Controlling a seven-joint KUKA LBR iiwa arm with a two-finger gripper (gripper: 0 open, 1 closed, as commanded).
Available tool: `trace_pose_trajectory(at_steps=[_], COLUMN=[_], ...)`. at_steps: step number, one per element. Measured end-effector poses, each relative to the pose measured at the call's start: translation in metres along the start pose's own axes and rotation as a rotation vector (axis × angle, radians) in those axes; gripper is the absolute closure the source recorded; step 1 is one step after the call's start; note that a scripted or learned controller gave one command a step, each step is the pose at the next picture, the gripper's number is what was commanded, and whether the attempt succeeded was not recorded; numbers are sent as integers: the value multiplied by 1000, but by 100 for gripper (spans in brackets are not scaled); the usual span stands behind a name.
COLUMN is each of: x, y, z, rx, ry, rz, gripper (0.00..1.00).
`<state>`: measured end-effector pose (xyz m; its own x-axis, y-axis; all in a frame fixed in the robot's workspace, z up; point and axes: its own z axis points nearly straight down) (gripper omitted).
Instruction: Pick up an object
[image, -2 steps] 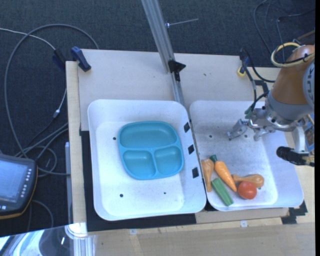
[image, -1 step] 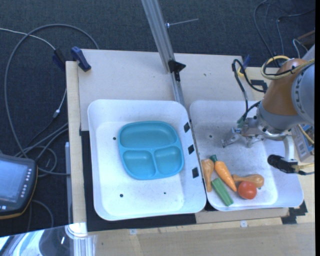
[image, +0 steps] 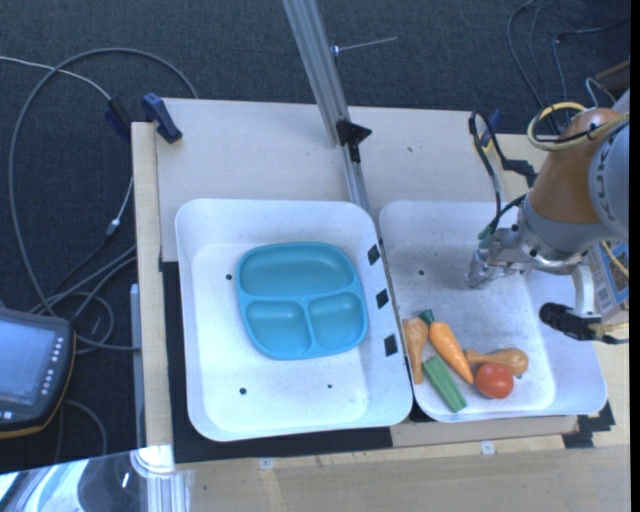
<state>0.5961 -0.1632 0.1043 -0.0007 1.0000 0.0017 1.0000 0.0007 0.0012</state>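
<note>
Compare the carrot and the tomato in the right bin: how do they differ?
The carrot is long, tapered and orange, lying at a slant; the tomato is round and red. The carrot lies nearer the bin's middle; the tomato sits closer to its front edge. Both lie in the same cluster, apart from the gripper.

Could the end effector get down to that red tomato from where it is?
Probably yes. The end effector hangs in the same right bin, and the tomato lies uncovered at the front with nothing above it.

The pale wooden bench (image: 260, 150) bears two white bins, left (image: 200, 300) and right (image: 440, 235), side by side.
</note>
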Motion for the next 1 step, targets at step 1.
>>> trace_pose_trajectory(at_steps=[1], x=[4], y=[-4], z=[-62], rx=[-6], ry=[-4], rz=[-1], gripper=[100])
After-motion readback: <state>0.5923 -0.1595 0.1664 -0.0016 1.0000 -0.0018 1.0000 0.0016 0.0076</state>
